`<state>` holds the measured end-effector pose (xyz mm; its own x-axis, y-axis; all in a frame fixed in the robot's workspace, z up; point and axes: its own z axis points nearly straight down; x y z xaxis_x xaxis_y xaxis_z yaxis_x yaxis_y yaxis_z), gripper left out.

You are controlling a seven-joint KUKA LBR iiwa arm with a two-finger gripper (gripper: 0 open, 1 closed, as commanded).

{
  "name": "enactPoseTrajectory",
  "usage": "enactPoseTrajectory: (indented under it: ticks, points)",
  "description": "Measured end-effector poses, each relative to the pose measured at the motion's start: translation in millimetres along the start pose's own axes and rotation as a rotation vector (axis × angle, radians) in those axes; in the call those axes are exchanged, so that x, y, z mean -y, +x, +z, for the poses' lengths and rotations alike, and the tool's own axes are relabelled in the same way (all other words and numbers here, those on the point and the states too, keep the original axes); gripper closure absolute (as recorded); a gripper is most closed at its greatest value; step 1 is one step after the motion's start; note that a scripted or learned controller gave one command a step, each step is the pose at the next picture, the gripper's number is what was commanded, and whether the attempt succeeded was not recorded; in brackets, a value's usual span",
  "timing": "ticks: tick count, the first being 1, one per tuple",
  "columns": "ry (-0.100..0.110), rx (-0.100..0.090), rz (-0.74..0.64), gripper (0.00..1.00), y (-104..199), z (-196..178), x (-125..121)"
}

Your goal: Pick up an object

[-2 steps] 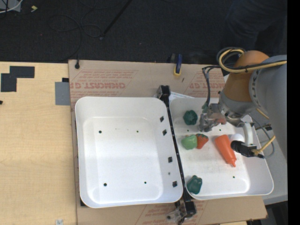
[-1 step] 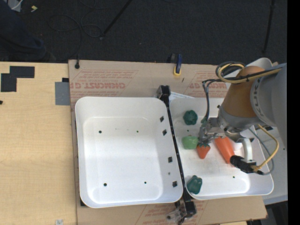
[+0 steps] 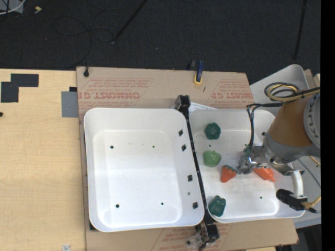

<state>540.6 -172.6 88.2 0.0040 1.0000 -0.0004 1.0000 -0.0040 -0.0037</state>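
The right bin [image 3: 246,208] holds several small objects. A dark green lump [image 3: 212,131] lies near its far side, a light green lump [image 3: 211,158] sits below it, and a teal-green piece [image 3: 217,205] rests at the near left corner. An orange-red piece [image 3: 228,174] lies mid-bin, and a second orange piece [image 3: 265,174] lies to its right. My gripper [image 3: 246,162] reaches down from the right between the two orange pieces, low over the bin floor. Its fingertips are too small and dark to read.
The left bin [image 3: 136,203] stands beside the right one, with a black clamp strip [image 3: 191,156] along their shared edge. Brown cardboard [image 3: 157,88] lies under both bins. A blue and yellow clamp [image 3: 198,72] sits at the cardboard's far edge. The arm's orange band [image 3: 290,122] overhangs the right bin's right side.
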Motion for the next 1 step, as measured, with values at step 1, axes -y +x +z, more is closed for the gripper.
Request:
enactPoseTrajectory:
  ticks: [1]
  points:
    - [-0.007,0.002,-0.007,1.0,-39.5,-0.4,-62.3]
